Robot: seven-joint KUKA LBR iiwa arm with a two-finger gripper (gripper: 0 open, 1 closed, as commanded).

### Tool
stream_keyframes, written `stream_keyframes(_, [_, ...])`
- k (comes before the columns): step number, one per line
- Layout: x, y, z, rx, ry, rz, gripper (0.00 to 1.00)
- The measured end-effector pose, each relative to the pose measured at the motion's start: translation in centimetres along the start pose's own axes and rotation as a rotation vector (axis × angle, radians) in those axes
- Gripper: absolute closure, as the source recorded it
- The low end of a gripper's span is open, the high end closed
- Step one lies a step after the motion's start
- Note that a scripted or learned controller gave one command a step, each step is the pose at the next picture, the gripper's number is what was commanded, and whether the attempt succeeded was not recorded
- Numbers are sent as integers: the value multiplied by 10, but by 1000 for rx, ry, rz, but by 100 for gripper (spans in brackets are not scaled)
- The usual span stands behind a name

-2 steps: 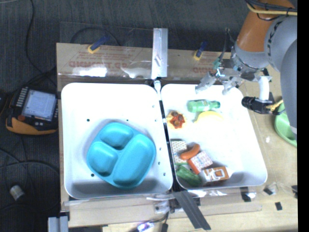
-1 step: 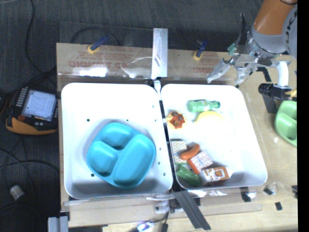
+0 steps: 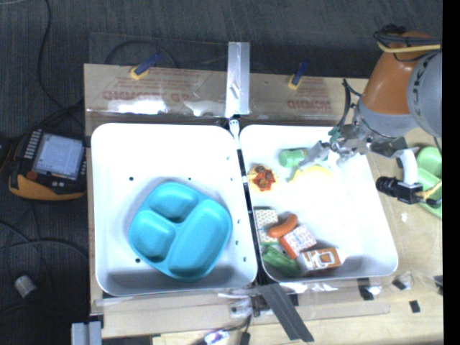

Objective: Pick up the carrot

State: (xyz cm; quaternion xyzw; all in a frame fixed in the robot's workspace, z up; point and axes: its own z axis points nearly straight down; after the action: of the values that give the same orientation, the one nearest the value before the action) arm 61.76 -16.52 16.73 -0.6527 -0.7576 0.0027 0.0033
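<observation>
The carrot [image 3: 282,226], a short orange piece, lies in the lower middle of the right bin [image 3: 359,214] among other toy foods. My gripper [image 3: 316,157] is in the upper part of that bin, above a green item [image 3: 290,155] and a yellow item [image 3: 318,172]. It is well away from the carrot, up and to the right of it. I see nothing held in it.
Near the carrot lie a red-orange item [image 3: 262,178], a checked packet [image 3: 264,215], an orange-white box [image 3: 296,241], a brown carton [image 3: 321,259] and a green vegetable [image 3: 277,259]. A blue divided plate [image 3: 180,228] sits in the left bin [image 3: 115,157].
</observation>
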Motion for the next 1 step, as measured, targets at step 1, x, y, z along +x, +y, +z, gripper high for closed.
stream_keyframes(1, [2,0,-6,4,5,-2,100])
